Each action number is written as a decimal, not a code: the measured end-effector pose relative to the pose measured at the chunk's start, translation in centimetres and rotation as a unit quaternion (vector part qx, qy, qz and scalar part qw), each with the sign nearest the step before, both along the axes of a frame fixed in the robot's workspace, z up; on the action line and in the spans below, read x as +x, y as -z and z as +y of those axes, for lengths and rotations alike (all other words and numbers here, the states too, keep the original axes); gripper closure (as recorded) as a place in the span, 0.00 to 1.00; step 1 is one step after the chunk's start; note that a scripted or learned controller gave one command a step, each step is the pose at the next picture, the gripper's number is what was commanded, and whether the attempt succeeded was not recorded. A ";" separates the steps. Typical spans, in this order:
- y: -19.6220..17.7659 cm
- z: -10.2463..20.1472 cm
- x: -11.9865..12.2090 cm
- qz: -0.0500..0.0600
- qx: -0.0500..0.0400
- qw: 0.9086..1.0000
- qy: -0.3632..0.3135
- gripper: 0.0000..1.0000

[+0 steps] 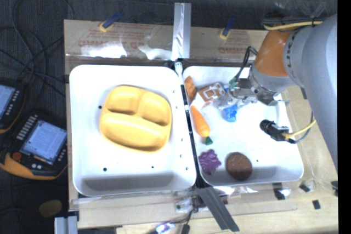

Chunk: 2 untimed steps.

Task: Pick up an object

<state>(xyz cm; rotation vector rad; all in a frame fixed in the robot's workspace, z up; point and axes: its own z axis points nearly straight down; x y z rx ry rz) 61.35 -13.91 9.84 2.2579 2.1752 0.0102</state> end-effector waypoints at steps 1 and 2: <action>0.0 0.0 0.0 0.000 0.000 1.000 0.000 0.00; -0.8 0.1 0.0 0.001 0.001 1.000 0.000 1.00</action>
